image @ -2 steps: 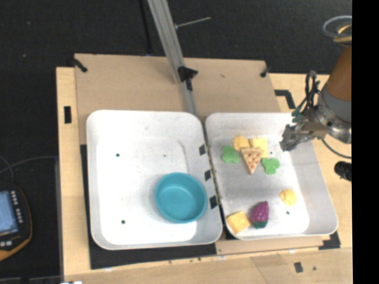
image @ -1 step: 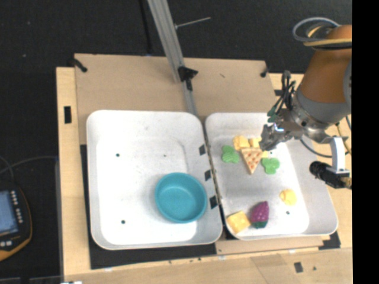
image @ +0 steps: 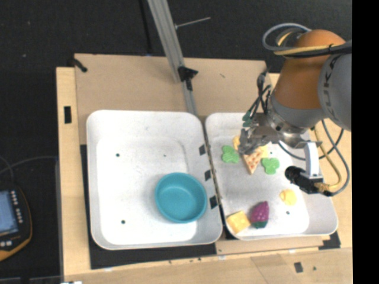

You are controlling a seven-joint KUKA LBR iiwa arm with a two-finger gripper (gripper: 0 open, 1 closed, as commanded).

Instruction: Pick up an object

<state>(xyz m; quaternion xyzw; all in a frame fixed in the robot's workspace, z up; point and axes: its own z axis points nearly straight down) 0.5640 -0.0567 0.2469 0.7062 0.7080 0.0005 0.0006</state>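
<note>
My gripper [image: 251, 143] hangs low over the upper part of the right bin [image: 308, 220], under the orange-banded wrist. Directly below its tip lies a tan and orange wedge-shaped toy [image: 253, 160], partly hidden by the gripper; whether they touch is unclear. A green toy [image: 230, 154] lies just left of the wedge and a second green toy [image: 270, 165] just right of it. Nearer the front of that bin are a small yellow piece [image: 288, 196], a purple grape bunch [image: 259, 213] and a yellow block [image: 238, 221].
The left bin [image: 118, 135] holds a blue bowl [image: 180, 197] near its front right corner. A grey metal pole [image: 169, 40] slants down to the divide between the bins. Black cables and a connector [image: 302, 181] hang off the arm over the right bin's edge.
</note>
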